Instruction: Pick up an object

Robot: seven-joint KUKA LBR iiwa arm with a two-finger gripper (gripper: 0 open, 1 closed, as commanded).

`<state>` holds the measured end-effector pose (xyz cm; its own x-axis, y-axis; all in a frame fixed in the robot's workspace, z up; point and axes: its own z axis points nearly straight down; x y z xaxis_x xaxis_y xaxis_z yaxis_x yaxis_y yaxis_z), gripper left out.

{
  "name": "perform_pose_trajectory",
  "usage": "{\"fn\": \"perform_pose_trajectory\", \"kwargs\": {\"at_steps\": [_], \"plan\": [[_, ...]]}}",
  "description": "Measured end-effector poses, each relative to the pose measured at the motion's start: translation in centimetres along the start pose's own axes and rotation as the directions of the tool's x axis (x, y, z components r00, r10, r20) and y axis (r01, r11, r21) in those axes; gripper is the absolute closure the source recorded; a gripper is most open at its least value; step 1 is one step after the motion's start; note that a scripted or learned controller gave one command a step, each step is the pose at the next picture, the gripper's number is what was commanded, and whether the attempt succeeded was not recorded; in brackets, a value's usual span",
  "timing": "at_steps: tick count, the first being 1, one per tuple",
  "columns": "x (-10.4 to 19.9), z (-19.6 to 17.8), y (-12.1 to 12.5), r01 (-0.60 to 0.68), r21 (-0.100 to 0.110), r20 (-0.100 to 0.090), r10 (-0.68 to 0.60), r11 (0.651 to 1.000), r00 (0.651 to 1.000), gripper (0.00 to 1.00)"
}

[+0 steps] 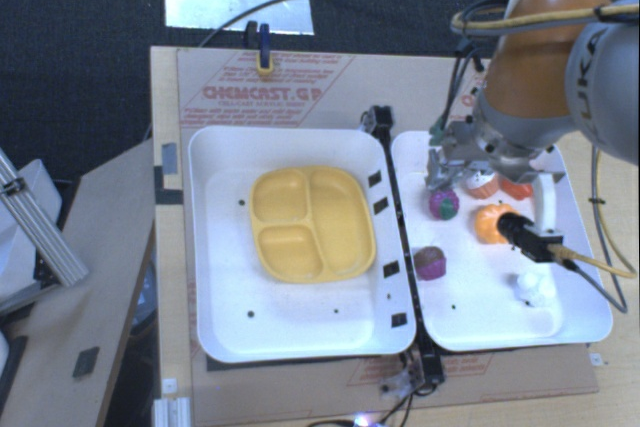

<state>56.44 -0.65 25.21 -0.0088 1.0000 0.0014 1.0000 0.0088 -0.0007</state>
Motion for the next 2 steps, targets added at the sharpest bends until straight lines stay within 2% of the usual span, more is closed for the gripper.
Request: {"fn": "perform_pose_trajectory", "kwargs": {"at_steps": [1, 2], "plan": [[5.2, 0.1, -1.4, 0.001, -0.001, 0.000, -0.001, 1.000, 1.000, 1.00], [11.0, 1.8, -2.4, 0.000, 0.000, 0.000, 0.000, 1.000, 1.000, 1.00]]}}
